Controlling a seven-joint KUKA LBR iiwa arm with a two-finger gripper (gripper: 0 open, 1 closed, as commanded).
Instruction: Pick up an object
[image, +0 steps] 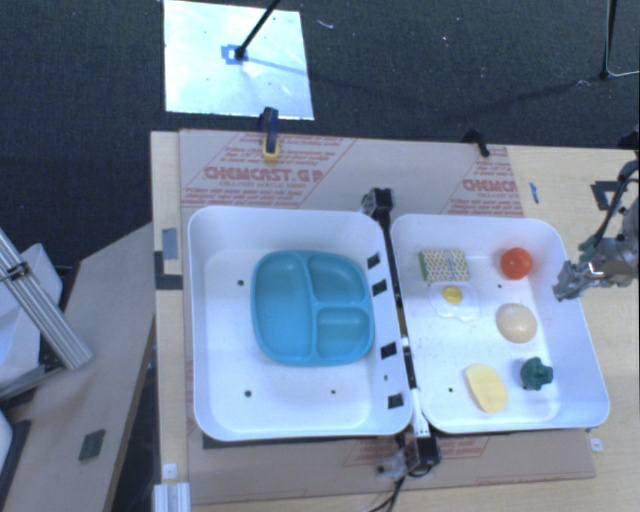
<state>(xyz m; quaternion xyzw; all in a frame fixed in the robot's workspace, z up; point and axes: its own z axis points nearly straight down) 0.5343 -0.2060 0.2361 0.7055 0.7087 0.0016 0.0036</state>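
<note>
The right bin (575, 340) holds several small items: a checkered green-and-white block (443, 265), an orange ball (516, 262), a fried egg toy (454, 298), a beige egg-shaped piece (516, 322), a yellow oblong piece (487, 387) and a dark green piece (536, 374). My gripper (572, 281) hangs at the right bin's right rim, beside the orange ball and apart from it. Nothing shows between its fingers.
The left bin (215, 300) holds a blue divided plate (308, 306). Black clips line the seam between the bins (390, 300). A cardboard sheet (330, 165) lies under both bins. A metal frame (35, 300) stands at the far left.
</note>
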